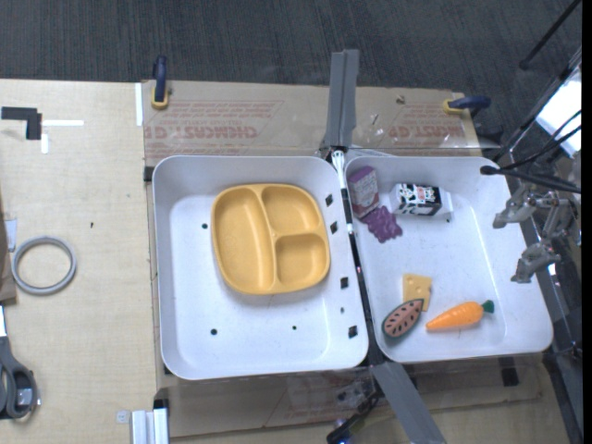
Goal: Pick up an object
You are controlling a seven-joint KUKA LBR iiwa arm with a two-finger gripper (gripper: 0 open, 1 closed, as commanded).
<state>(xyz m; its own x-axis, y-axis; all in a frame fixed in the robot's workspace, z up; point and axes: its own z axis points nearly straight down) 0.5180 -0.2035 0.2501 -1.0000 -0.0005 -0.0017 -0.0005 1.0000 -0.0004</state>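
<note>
The right bin [481,336] holds several toy foods. An orange carrot with a green top [456,315] lies near the front right. Beside it to the left lies a watermelon slice [402,320], with a yellow cheese wedge [416,288] just behind it. At the back stand a black-and-white milk carton [418,199] and a purple cup [363,188]. A bunch of purple grapes [381,222] lies in front of the cup.
The left bin [185,331] holds a yellow divided plate [271,238]. Grey metal brackets and dark cables [536,229] overhang the right bin's right rim. A grey ring [42,265] and scissors [14,387] lie on the bench at the left.
</note>
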